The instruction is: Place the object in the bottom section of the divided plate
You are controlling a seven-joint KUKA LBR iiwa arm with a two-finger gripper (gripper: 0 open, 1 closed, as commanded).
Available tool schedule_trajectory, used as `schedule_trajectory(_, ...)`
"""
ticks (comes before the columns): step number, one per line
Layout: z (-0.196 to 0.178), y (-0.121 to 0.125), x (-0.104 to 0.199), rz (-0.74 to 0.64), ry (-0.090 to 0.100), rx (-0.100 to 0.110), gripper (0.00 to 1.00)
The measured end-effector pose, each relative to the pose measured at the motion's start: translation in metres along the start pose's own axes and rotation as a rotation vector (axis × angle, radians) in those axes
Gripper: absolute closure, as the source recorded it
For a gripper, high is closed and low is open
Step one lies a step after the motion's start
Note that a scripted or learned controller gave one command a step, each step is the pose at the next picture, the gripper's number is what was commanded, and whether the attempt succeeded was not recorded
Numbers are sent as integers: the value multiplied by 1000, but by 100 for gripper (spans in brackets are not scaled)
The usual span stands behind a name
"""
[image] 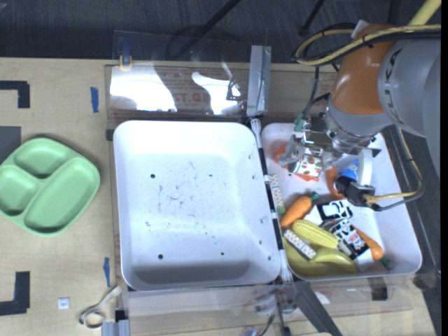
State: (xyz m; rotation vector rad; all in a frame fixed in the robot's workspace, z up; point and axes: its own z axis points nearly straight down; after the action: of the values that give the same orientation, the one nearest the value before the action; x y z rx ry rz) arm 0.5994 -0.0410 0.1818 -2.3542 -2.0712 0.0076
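My hand [308, 161] hangs low over the far end of the right bin [409, 247]; I cannot tell its state. Objects sit crowded: carrot [297, 208], corn [314, 234], banana [323, 261] touching. Risk: I grab two or none. The plate [47, 185] lies far left on the surface, past the left bin [136, 137]; a long carry could drop it.
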Motion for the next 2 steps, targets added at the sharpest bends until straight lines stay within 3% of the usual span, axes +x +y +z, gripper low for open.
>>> schedule_trajectory(1,-1,58,68,-61,-2,-4,100)
schedule_trajectory(2,-1,58,68,-61,-2,-4,0)
